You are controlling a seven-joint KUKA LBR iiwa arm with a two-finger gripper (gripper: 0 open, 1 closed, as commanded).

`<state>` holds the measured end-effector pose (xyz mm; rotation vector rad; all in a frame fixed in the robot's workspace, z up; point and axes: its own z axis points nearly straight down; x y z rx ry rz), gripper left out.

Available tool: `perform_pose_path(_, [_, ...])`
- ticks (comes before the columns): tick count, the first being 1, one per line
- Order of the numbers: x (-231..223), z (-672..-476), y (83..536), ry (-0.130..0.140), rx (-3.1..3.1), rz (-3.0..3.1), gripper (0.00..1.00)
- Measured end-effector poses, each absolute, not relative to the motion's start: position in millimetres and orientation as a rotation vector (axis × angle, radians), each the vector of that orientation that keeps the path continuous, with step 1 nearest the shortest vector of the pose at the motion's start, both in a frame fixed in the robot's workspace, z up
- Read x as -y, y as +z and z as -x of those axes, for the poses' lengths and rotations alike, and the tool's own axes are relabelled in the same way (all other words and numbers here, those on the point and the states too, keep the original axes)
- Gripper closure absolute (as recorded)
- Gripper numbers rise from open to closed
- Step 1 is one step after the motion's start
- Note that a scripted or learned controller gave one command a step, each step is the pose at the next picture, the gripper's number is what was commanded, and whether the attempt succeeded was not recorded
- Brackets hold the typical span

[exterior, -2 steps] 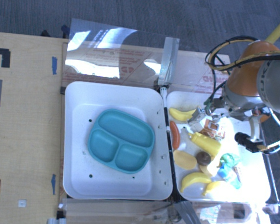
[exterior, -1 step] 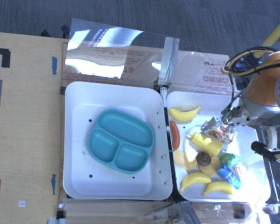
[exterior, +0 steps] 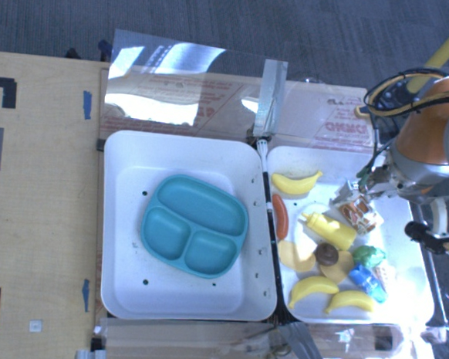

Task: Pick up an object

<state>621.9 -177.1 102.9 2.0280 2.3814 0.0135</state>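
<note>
gripper point(exterior: 355, 194) over right bin point(exterior: 420, 256), grip state can't tell, teal tray point(exterior: 194, 225) in left bin point(exterior: 122, 205)

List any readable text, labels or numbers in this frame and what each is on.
Nothing here reads clearly.
Red print on the clear panel behind the right bin: appears reversed, too blurred to read.
Faint red print on the clear panel behind the left bin: lost in glare, unreadable.
Small packet in the right bin near the tool: printed pattern, too small to read.
Yellow bottle: no label that can be read.
</note>
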Motion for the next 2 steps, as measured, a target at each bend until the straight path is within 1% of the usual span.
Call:
perform_pose_path(1, [85.2, -624.1, 189.8, 0.013, -2.398, -2.018, 1.0])
perform_pose_path(2, [74.6, -588.2, 184.3, -0.002, -2.242, -2.205, 1.0])
